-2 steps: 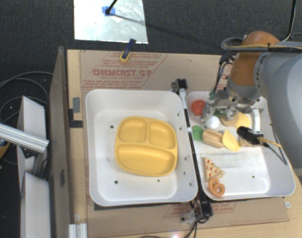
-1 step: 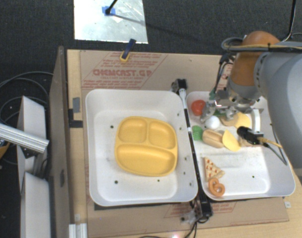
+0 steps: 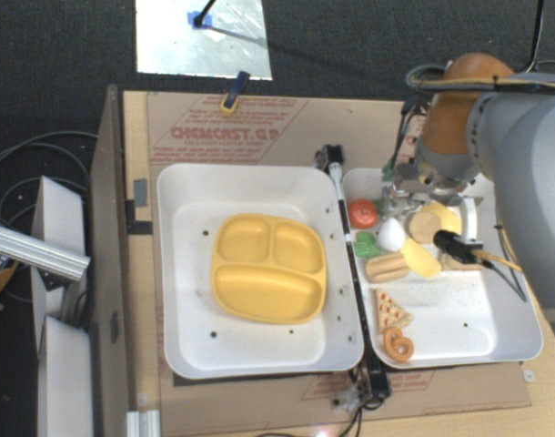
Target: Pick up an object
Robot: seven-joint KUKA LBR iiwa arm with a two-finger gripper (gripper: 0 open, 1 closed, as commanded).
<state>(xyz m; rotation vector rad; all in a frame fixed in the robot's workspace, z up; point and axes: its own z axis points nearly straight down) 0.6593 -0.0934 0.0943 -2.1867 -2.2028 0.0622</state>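
The jaws (image 3: 407, 204) hang low over the right bin (image 3: 509, 335); whether they are apart or together I cannot tell. Just below them lies a white egg (image 3: 391, 236), a red tomato (image 3: 363, 213) to its left. The cardboard on the tabletop (image 3: 225, 126) reads "CHEMCAST GP". A yellow tray (image 3: 268, 269) fills the left bin (image 3: 182, 271).

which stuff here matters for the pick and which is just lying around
For the job:
gripper, above the cluster
red tomato
white egg
bread roll
yellow cheese piece
pizza slice
pretzel

Just lying about:
yellow divided plate, left bin
cardboard sheet
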